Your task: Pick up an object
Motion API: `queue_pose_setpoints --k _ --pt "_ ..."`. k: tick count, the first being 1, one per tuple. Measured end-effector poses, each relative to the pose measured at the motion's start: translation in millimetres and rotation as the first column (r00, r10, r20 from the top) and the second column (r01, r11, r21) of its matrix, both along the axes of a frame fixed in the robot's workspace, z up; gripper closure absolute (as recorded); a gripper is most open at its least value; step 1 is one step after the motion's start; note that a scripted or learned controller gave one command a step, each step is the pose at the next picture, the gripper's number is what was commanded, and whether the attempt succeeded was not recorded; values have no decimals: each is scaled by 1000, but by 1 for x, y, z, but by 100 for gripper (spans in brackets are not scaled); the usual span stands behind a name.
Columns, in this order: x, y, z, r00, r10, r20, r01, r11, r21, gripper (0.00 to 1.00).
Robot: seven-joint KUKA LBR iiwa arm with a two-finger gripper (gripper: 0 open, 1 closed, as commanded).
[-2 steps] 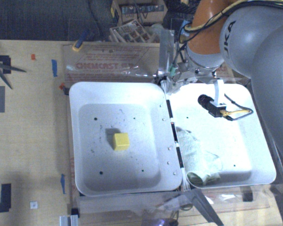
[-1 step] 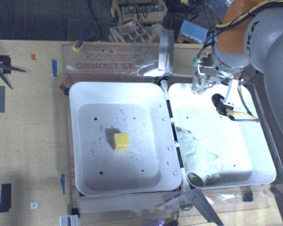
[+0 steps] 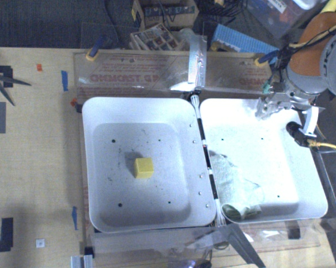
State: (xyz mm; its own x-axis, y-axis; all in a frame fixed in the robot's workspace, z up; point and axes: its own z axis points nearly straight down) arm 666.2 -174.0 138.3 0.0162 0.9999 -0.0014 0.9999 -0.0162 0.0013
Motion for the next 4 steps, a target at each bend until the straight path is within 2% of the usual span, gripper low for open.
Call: queue_pose_setpoints --k 1,2,3,4 --pt "-39 -26 55 1000 -1 0 1 1000 1 100" --pt "-3 -17 88 864 -504 2 504 864 1 100" --pt "-2 -1 106 568 -823 1 823 568 2 100" --pt "-16 -38 90 700 -714 -4 714 700 0 100"
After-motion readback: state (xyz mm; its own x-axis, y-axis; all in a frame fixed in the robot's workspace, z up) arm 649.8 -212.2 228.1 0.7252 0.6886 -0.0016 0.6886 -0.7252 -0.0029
